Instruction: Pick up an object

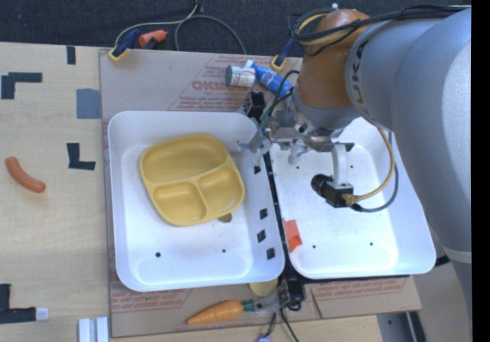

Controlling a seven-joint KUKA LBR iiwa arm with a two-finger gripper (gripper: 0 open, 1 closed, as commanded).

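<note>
Camera view looks down on a cardboard-covered bench [153,88] bearing two shallow white bins side by side. Faint red printing runs across the cardboard behind the bins, too blurred to read; no other writing can be made out.

One left white bin [122,256] holds a single yellow plastic divided plate [191,178] with three compartments, lying flat toward that bin's far side, nearer its right wall than its left. A small dark brownish item [224,218] peeks out just at the plate's near right edge; what it is cannot be told.

One right white bin [383,256] has the grey arm with its orange band [329,65] reaching over its far left corner. The two-finger gripper [295,145] hangs over the wall shared by the two bins, near the bins' far edge; whether it is parted or closed cannot be told, and nothing is visibly held. A black cable fitting [331,190] dangles below the wrist over the right bin's floor.

One small orange tag [292,235] lies by the shared wall. One orange toy carrot [216,312] rests on the bench's near edge, in front of the left bin. One reddish toy sausage [25,175] lies on the wooden table at the left, well apart from the bins. One white and blue tube [253,75] lies on the cardboard behind the bins.
</note>
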